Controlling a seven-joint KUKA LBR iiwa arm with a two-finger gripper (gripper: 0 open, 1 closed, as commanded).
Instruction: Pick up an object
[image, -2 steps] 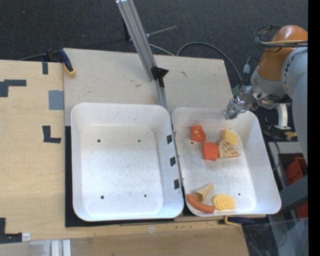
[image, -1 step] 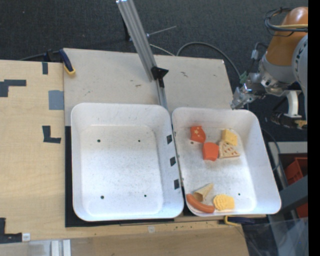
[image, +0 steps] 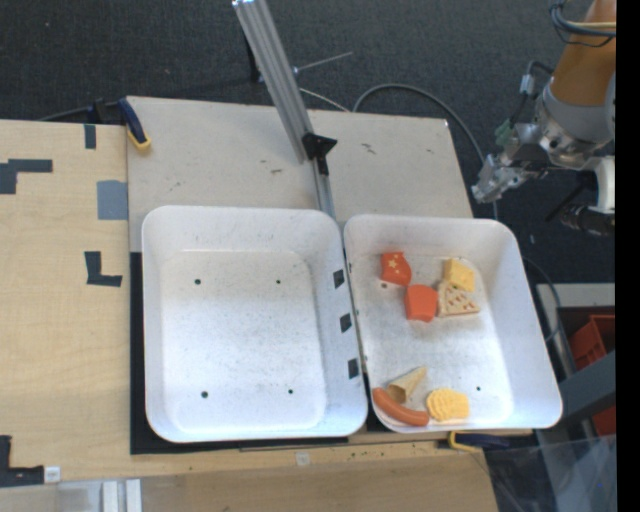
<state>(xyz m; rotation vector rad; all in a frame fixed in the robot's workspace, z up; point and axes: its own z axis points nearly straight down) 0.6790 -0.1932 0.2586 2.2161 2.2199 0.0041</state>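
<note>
Two shallow white bins side by side at frame centre. Left bin: bare white floor with dark specks. Right bin: seven small toy food pieces, counted.

Upper cluster, four pieces: one red block with yellow dots; one plain orange-red block just below and right of it; one yellow wedge near the bin's upper right; one tan waffle-patterned wedge touching the orange-red block's right side and sitting under the yellow wedge.

Lower cluster, three pieces, along the near rim: one tan cone-shaped piece; one red sausage lying slantwise below it; one round yellow ridged piece just right of the sausage.

Arm enters at upper right of frame, orange band visible at the top edge. Gripper hangs outside the right bin, above its upper right corner, over the dark floor. Nothing visible between its tips; how far it is opened, cannot tell.

All seven pieces lie below and left of the gripper in frame; the yellow wedge is nearest, the sausage group farthest.
</note>
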